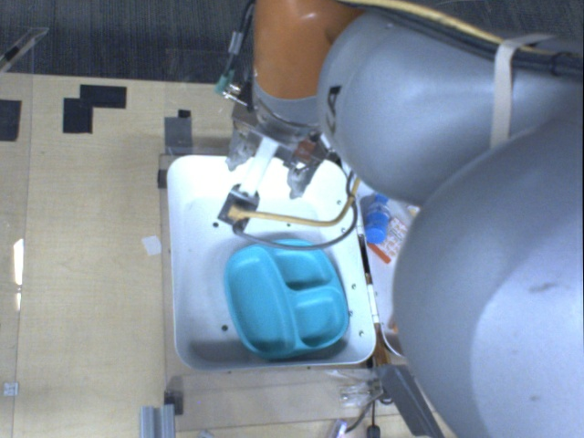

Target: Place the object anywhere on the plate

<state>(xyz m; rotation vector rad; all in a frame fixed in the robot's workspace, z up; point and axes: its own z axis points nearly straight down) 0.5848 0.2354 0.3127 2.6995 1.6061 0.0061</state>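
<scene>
The arm (474, 245) takes up the right of the view and hides much of what lies beneath it. The pale surface (82, 272) is seen spreading out to the left of the jaws. Directly under the jaws, the left bin (196, 272) is seen, and a strip of the right bin (387, 288) is left showing to their right, at the arm's edge. The teal plate (287, 299), divided into compartments, is found below the jaws in the view, in the near half of the left bin and well apart from them.

The jaws are held apart above the far part of the left bin, and nothing is seen between them.

A small blue item (377, 217) with a white and red label is judged to be the task's thing. It is seen just right of the jaws and slightly nearer, in the right bin, half covered by the arm. Its shape cannot be told fully; a small bottle or tube lying on its side is suspected. It is expected to be light, fairly stiff and smooth, so some slipping or rolling must be allowed for. A hold across its middle, at right angles to its length, is judged safest, as the ends may be pinched out. A gentle squeeze is advised, since a thin wall may give.
</scene>
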